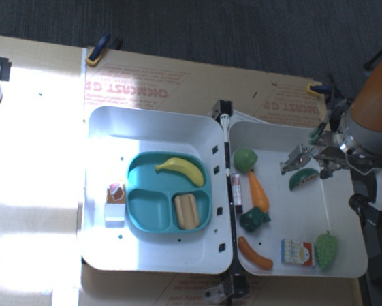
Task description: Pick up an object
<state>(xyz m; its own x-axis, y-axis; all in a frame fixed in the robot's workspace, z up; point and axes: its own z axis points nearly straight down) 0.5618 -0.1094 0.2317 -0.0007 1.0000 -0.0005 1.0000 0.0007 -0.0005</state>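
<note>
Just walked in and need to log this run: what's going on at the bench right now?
The grey arm is reaching in from the right over the right bin, and its gripper hangs above a green wedge-shaped piece near the bin's back. Nothing is visibly held. Toy food lies loose in that bin: a carrot, a green ball, a sausage, a small carton and a green bumpy fruit. The left bin holds a teal divided plate with a banana and a bread roll.

You see the gripper (pixel 307 163) at the upper right of the frame, above the right bin (pixel 350 201), just over a green wedge (pixel 304 179). In the left bin (pixel 112 126), a teal tray (pixel 145 209) holds a banana (pixel 181 170).
</note>
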